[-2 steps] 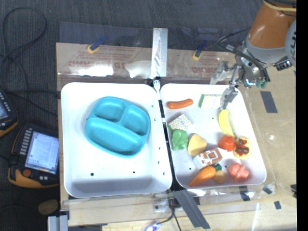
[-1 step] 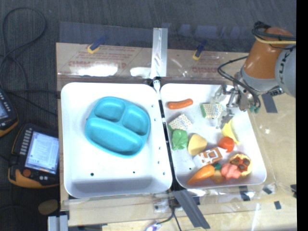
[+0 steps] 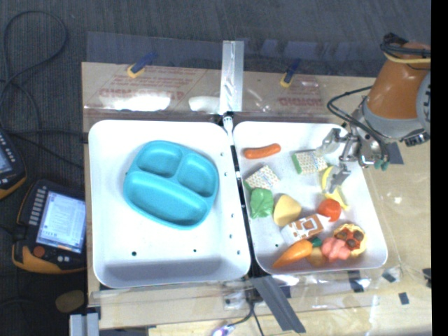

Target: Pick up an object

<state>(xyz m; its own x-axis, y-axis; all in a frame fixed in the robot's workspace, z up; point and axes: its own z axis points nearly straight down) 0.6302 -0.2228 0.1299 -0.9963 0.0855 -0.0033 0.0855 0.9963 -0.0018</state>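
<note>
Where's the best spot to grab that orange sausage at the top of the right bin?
Grip the sausage across its narrow middle, coming straight down from above. It lies flat, lengthwise left to right, with bare bin floor on both long sides, so there looks to be room to close across it.

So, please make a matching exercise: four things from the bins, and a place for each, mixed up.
Things:
1. blue tray
2. sausage
3. carrot
4. hand

Places:
a. front of the right bin
b. left bin
c. above the right bin's far right part
d. back of the right bin, near the divider

Pairs: 1-b, 2-d, 3-a, 4-c
</note>
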